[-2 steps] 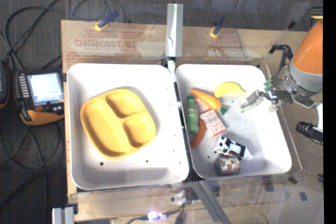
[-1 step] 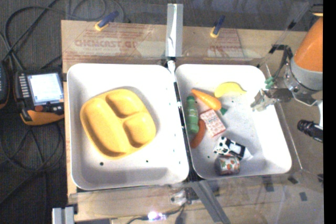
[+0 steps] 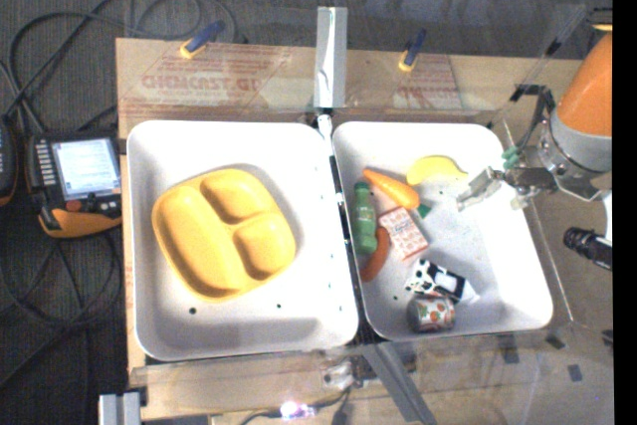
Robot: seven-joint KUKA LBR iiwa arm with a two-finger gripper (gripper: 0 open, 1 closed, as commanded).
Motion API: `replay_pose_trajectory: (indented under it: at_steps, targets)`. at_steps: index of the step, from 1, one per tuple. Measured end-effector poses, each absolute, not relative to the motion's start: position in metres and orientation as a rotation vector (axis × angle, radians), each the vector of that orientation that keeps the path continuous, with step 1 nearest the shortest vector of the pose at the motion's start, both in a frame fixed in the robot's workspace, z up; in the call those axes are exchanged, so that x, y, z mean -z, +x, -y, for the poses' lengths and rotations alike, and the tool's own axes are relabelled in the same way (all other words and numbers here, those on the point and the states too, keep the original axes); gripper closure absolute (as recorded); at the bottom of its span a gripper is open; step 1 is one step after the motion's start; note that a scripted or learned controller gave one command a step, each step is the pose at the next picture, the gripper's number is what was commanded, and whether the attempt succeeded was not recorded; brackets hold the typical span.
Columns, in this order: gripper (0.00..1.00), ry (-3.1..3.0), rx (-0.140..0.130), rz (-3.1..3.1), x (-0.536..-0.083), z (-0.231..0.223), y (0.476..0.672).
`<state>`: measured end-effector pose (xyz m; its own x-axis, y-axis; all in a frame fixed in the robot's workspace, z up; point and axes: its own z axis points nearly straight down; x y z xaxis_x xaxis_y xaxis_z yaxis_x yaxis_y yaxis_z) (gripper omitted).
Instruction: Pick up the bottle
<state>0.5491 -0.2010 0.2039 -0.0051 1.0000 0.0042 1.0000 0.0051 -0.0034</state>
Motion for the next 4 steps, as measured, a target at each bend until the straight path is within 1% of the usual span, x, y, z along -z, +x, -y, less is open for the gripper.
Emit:
replay_pose_trajectory:
  at_steps: [1,2,3,4]
  targets:
    - [1.0,-2.208,0.002,2.225,-0.212,0.2,0.55]
    - [1.0,-2.498,-0.007,1.909,-0.356,0.225,0.569]
    - [1.0,-2.478,-0.005,1.934,-0.424,0.198,0.524]
    - [1.0,-2.644,-0.006,1.699,-0.433,0.195,0.583]
